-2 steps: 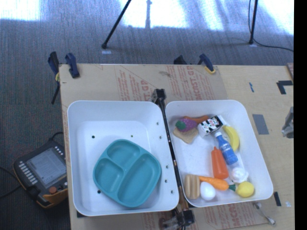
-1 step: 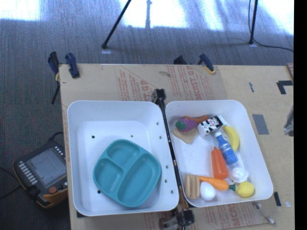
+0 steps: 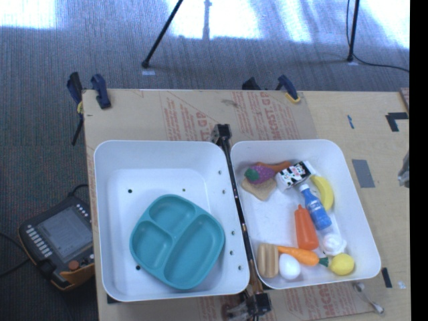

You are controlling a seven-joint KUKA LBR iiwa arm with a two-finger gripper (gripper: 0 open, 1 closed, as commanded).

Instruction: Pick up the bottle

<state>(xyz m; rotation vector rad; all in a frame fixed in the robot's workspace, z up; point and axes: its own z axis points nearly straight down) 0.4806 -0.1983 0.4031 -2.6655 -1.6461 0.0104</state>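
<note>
Showing at the right edge is a grey sliver, likely the gripper. It is well apart from the bins, and whether it is open or closed cannot be told.

The clear bottle, blue-capped and blue-labelled, lies on its side in the right bin. It lies between the banana and the orange squeeze bottle, and seems to touch both. It is probably light toy plastic: stiff, smooth and prone to roll. Best hold: across the labelled body, jaws square to its long axis. The neighbours leave little room.

Also in this bin are a cow-print carton, a bread slice, a carrot, an egg, a bun and a lemon.

The left bin holds a teal divided plate.
</note>
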